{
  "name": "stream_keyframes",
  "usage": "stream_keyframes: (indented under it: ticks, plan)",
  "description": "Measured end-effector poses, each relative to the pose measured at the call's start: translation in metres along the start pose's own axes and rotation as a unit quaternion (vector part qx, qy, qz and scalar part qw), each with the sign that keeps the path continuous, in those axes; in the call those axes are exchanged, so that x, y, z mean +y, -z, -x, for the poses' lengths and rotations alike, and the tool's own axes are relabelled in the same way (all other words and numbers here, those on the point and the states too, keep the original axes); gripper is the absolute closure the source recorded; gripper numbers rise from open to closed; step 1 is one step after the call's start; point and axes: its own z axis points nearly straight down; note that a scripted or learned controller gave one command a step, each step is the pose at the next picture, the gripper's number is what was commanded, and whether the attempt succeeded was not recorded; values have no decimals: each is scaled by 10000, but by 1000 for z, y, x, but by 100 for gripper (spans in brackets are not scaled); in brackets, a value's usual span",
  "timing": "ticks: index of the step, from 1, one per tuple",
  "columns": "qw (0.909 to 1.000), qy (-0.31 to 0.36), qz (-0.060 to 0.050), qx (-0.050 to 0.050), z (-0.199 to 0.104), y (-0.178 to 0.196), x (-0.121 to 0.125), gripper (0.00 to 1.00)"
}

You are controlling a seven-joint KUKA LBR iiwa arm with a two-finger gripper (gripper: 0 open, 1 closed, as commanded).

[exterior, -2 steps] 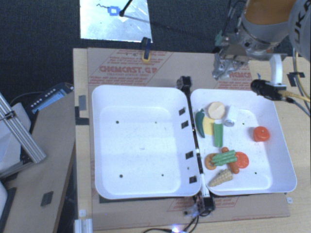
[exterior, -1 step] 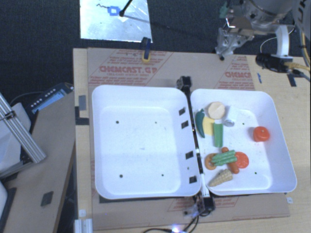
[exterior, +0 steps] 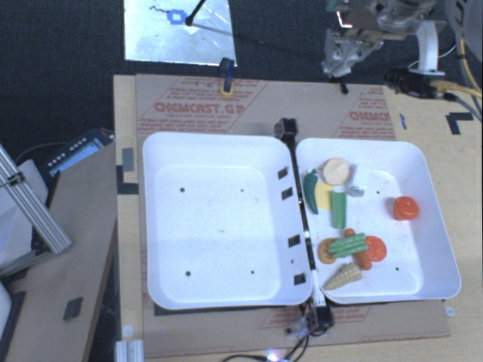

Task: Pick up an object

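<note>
We start on the left, where the left bin (exterior: 219, 225) sits flat on the table (exterior: 423, 111). It has a low wall, so things put in it will not roll away.

Next to it, touching along the middle edge, is the right bin (exterior: 430, 202). All the toy food lies in this one, so this is where we must pick. Most pieces crowd near the middle wall: a green pepper (exterior: 310, 185), a yellow piece (exterior: 324, 196), a round cream piece (exterior: 336, 171) and a long green stick (exterior: 339, 210). Lower down, a green ridged piece (exterior: 348, 246) lies across some orange bits, with a cone (exterior: 343, 276) just below.

A red tomato (exterior: 406, 207) sits alone, well apart from the pile. We think it is the easiest to grab.

The gripper (exterior: 339, 60) hangs high, above the table behind the right bin. We cannot tell how it is set, and we see nothing in it.
</note>
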Motion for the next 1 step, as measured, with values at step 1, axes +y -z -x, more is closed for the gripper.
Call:
stream_keyframes:
  ticks: [1]
  plan:
    - [10000,-8,-4,-1,-16,35,0,100]
